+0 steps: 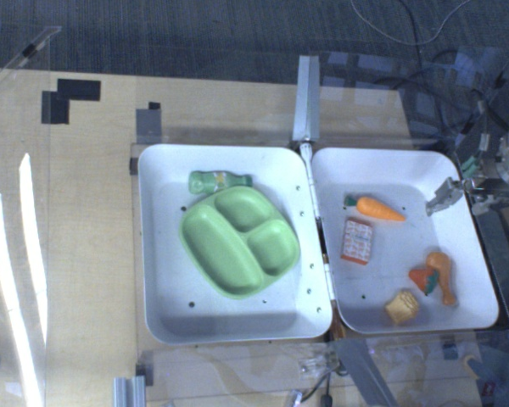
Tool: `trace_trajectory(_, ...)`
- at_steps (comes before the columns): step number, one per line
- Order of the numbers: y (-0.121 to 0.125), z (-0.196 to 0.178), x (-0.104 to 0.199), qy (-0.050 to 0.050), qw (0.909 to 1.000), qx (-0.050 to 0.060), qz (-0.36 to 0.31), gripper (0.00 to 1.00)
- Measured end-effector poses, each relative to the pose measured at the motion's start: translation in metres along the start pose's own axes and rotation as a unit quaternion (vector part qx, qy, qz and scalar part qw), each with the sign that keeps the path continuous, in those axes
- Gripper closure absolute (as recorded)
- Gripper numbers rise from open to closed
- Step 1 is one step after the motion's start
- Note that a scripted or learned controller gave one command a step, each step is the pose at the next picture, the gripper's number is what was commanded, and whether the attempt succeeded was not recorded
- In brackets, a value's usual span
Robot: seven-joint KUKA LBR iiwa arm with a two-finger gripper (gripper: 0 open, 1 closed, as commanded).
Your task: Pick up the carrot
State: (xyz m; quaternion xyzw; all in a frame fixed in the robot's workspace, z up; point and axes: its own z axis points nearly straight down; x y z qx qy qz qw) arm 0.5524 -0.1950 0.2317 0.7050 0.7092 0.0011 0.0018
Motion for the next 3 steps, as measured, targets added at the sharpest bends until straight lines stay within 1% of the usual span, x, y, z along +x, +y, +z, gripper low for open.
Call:
trace_trajectory(1, 0.047, 0.143, 0.045, -0.001, 0.9984, -0.004, -0.057, 0.0)
trace_trajectory(2, 0.05, 0.13, 0.046, 0.0, 0.9983, -0.007, -0.057, 1.0)
trace_trajectory(3, 0.061, 0.024, 0.064, -0.001, 0.9996, -0.002, 0.029, 1.0)
